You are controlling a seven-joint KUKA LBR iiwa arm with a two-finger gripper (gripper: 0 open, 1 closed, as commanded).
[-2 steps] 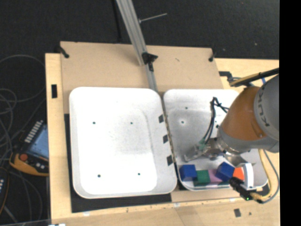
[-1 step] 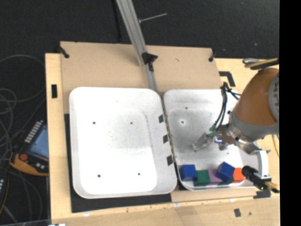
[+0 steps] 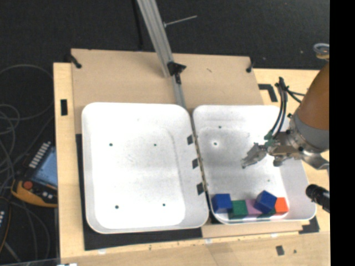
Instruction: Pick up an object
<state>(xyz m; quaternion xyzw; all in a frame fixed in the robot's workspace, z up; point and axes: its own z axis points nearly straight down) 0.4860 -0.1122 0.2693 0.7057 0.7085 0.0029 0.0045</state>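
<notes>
Roughly mid-bin, the tool (image 3: 252,157) hangs over the bare floor of the right bin (image 3: 233,121), pointing toward the divider; whether it is apart or together I cannot tell at this size, and nothing is visibly clamped in it. All candidate objects sit bunched along that bin's near wall: a blue block (image 3: 222,201), a green block (image 3: 239,208) just beside it, a purple piece (image 3: 253,208) partly hidden, a second blue block (image 3: 266,200) resting tilted on its neighbours, and an orange block (image 3: 281,205) at the right end. They look like small rigid toy cubes, so probably light, stiff, not fragile, with smooth faces that may slip if pinched at an edge. Best hold, in my judgement: two opposite flat faces, squarely. The left blue block has the most free space around it; the others touch each other and the wall, leaving little room. The left bin (image 3: 138,165) holds no objects.
</notes>
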